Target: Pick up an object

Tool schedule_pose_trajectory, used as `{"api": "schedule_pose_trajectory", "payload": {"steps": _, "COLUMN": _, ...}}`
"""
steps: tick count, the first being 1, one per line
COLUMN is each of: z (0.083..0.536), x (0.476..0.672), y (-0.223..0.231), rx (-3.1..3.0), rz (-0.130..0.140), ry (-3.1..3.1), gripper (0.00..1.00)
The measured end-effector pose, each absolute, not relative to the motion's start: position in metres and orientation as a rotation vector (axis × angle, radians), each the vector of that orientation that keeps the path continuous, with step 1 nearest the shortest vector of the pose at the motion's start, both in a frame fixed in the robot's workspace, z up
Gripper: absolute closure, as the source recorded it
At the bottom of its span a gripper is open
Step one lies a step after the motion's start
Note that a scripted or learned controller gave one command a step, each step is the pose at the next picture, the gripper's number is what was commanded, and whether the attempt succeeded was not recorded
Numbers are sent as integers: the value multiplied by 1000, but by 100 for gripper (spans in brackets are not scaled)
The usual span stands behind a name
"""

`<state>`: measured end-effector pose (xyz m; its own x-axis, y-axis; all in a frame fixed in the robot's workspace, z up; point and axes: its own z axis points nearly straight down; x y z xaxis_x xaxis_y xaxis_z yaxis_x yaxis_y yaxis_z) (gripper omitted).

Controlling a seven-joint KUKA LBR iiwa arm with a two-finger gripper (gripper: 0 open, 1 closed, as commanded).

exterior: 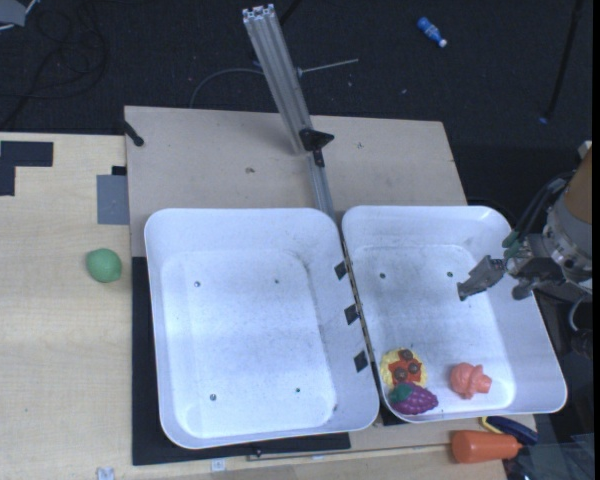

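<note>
Matt white plastic bins [250, 230], pale wood bench [40, 298]

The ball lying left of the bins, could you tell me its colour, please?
Green; the ball shows plainly in the camera view.

The light wooden tabletop [50, 318] carries two white bins side by side, the left bin [242, 323] and the right bin [450, 303]. A green ball [104, 265] lies left of them, and an orange object [483, 445], maybe a tool handle, at the near edge.
</note>
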<state>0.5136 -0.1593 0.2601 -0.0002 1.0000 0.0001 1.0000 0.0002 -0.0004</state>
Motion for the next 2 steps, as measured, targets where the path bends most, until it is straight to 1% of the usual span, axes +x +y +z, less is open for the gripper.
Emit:
{"api": "schedule_pose_trajectory", "payload": {"steps": 1, "z": 213, "x": 507, "y": -166, "rx": -2219, "rz": 4, "ry": -2219, "gripper": 0}}
{"api": "schedule_pose_trajectory", "payload": {"steps": 2, "z": 170, "x": 508, "y": -167, "rx": -2218, "rz": 4, "ry": -2219, "gripper": 0}}
